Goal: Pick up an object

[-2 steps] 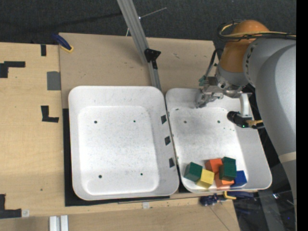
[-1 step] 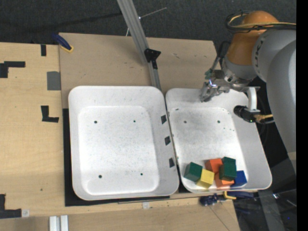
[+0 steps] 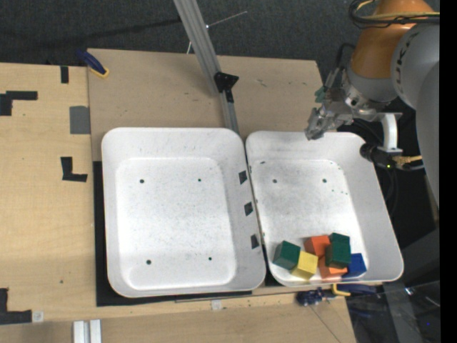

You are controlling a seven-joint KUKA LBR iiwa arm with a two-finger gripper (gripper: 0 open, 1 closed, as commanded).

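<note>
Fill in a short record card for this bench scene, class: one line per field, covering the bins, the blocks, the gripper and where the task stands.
bins: two shallow white bins side by side, left bin and right bin
blocks: small cluster in the right bin's near corner, green block, yellow block, orange block, dark green block, blue block
gripper: gripper above the right bin's far rim, well away from the blocks
task state: no block lifted yet
</note>
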